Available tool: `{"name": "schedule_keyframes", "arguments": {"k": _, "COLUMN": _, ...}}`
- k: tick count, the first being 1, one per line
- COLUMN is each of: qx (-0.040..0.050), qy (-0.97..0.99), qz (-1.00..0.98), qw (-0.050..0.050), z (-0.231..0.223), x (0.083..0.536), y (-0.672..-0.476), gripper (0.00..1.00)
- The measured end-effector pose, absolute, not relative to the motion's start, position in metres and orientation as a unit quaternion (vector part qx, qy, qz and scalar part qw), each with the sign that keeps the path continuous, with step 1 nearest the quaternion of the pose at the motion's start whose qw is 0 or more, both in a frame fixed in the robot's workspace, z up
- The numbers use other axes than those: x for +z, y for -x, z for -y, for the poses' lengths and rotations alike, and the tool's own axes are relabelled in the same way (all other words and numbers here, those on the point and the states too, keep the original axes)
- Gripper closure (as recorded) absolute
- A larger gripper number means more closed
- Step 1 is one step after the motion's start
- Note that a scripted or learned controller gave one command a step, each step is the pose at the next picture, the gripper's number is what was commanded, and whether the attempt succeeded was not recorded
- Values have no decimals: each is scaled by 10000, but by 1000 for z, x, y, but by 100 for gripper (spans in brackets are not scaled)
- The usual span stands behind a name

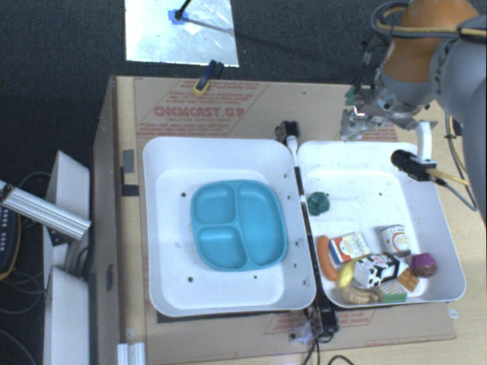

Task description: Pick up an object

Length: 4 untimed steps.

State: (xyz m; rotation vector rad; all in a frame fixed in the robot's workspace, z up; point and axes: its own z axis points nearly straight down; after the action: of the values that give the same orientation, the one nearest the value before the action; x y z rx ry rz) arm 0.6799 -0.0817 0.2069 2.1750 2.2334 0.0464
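Hanging over bin's far rim, gripper (356, 125) (toys (373, 268) well apart, near side).

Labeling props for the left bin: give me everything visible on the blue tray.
The tray is a light blue, rounded-rectangle divided plate, plastic by its look, with three compartments: two side by side on the far half, and one wide one along the near-left. It lies flat, turned slightly askew, near the middle of the left bin, resting on the bin floor. Nothing sits in its compartments and nothing else touches it. The gripper is far from it, above the right bin's far edge.
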Motion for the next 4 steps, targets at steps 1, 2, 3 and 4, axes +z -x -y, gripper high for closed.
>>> {"name": "schedule_keyframes", "arguments": {"k": 1, "qx": 166, "qy": -6966, "qz": -7172, "qw": 129, "z": 81, "x": 218, "y": -681, "gripper": 100}}
{"name": "schedule_keyframes", "arguments": {"k": 2, "qx": 11, "qy": -7054, "qz": -7088, "qw": -2, "z": 46, "x": 184, "y": -669, "gripper": 100}}
{"name": "schedule_keyframes", "arguments": {"k": 3, "qx": 26, "qy": -7045, "qz": -7097, "qw": 12, "z": 46, "x": 196, "y": -670, "gripper": 100}}
{"name": "schedule_keyframes", "arguments": {"k": 4, "qx": 41, "qy": -7036, "qz": -7106, "qw": 18, "z": 45, "x": 207, "y": -671, "gripper": 100}}
